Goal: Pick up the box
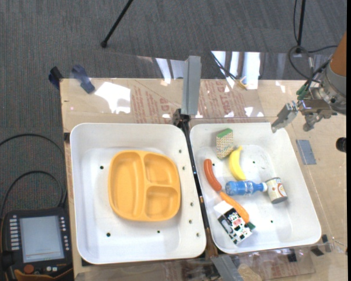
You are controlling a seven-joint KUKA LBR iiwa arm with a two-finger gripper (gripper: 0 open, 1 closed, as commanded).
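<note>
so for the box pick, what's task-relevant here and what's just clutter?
Relevant:
- small green-and-tan box, right bin, far end
- two-finger gripper, past the right bin's far right corner

Clutter:
- yellow banana
- red sausage
- blue plastic bottle
- small tin can
- orange carrot
- cow-print carton
- orange divided plate, left bin

We count 2 white bins: left bin [82, 157] & right bin [301, 215]. Left one has 1 item, an orange divided plate [144, 185]. Right one has 7 items: 1 green-topped box [224, 142], 1 banana [237, 164], 1 red sausage [211, 175], 1 blue bottle [244, 188], 1 small can [276, 190], 1 carrot [234, 206], 1 cow-print carton [236, 227]. That makes 8 loose items in all, w/ 1 gripper [299, 115] over the bench
</note>
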